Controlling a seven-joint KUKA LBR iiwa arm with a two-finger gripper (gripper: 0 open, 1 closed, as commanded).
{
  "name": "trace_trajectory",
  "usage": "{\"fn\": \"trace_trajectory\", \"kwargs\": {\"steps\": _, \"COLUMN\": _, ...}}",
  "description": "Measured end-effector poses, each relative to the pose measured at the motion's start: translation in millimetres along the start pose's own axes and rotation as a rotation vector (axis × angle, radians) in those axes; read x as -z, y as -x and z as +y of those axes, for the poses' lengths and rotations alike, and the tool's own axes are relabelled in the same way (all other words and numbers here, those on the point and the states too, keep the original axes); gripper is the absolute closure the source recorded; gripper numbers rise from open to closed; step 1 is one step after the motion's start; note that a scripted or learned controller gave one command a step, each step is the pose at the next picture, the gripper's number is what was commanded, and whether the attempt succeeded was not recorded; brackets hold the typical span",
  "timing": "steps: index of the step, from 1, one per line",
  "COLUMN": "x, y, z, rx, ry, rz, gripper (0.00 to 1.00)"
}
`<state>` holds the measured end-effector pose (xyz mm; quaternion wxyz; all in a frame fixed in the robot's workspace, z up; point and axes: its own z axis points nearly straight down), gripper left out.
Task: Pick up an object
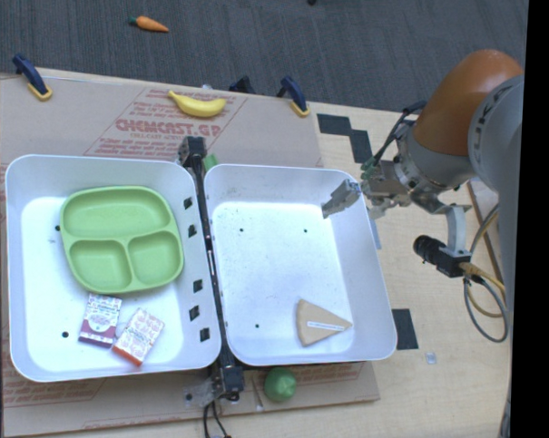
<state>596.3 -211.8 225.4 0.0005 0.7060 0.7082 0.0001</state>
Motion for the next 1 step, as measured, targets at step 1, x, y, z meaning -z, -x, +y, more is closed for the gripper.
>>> {"fn": "trace_trajectory", "kwargs": {"steps": 1, "x": -125.6, "y": -2.3, "z": 17.6, "rx": 0.004, "ry": -0.007, "rz": 0.002, "gripper": 0.00}}
